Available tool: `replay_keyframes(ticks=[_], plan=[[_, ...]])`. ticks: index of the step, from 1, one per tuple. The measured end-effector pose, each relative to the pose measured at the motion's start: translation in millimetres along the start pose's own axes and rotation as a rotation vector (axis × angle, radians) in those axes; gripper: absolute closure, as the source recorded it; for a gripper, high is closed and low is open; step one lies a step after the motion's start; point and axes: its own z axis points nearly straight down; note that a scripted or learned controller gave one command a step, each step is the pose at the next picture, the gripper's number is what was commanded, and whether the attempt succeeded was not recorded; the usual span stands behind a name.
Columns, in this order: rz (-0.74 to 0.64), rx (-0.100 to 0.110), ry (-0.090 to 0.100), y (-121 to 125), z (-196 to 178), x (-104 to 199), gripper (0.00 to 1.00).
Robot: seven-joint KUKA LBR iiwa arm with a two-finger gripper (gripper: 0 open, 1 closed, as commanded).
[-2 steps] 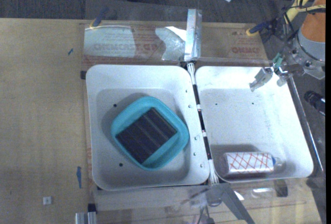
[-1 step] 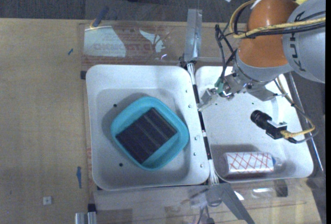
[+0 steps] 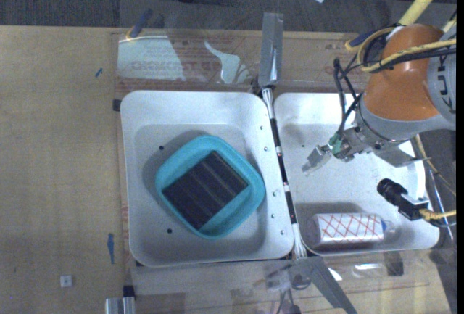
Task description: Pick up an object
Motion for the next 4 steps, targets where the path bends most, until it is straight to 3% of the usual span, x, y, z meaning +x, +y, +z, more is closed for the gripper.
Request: replay_keyframes(ticks=[1, 2, 3, 4], plan=[[-0.11, -0.004, -0.003, 27, -55, -23, 0.0], [-0.135, 0.0, 0.0, -56, 0, 1, 0.0], [0.046, -0.001, 0.0, -70, 64, -21, 0.0], [0.259, -0.006, -0.002, -32, 96, -66, 0.0]])
